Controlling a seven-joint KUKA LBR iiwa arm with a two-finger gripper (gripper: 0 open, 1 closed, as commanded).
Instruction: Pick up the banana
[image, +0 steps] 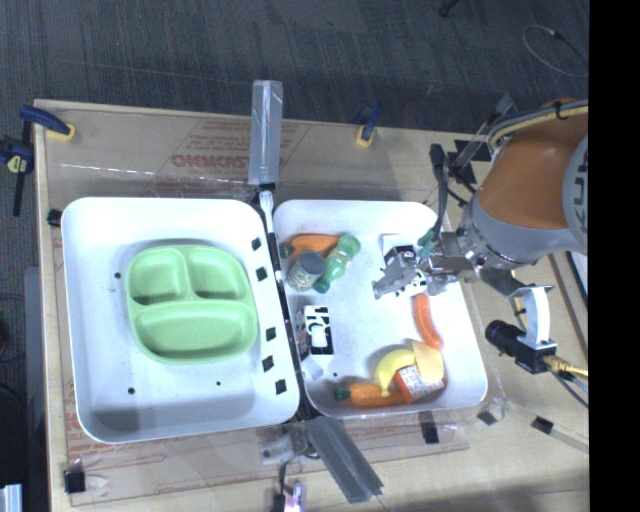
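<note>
The yellow banana lies near the front of the right bin, curved, beside an orange-and-white packet. My gripper hangs over the middle right of that bin, behind the banana and well apart from it. Nothing is visible between its fingers.
A red-orange sausage lies just behind the banana. A carrot rests at the bin's front wall. A green bottle, a can and an orange item crowd the back left. The left bin holds a green divided tray.
</note>
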